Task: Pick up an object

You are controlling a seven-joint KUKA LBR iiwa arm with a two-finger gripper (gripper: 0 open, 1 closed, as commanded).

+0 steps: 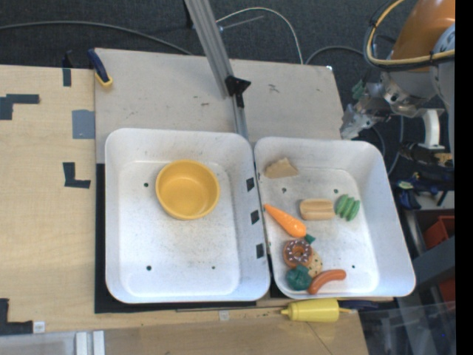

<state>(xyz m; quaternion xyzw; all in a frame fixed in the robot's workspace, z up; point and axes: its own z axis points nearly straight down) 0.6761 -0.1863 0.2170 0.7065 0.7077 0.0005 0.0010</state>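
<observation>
**Arm parked off the right bin, toy food waiting**

The gripper (353, 120) hangs just outside the right bin's (392, 220) upper right corner; its state cannot be told from here. Inside that bin: a tan wedge (280, 168), a beige roll (317, 209) touching a green leafy piece (347, 207), an orange carrot (284, 220), a sprinkled doughnut (298, 253), and a red sausage (328, 279). The left bin (122, 220) holds a yellow bowl (188, 189). No readable writing anywhere.

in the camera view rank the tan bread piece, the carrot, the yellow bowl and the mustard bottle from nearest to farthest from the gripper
From the gripper:
1. Tan bread piece, right bin's top-left corner.
2. Carrot, right bin's left side.
3. Yellow bowl, left bin.
4. Mustard bottle, on the bench below the right bin.
</observation>
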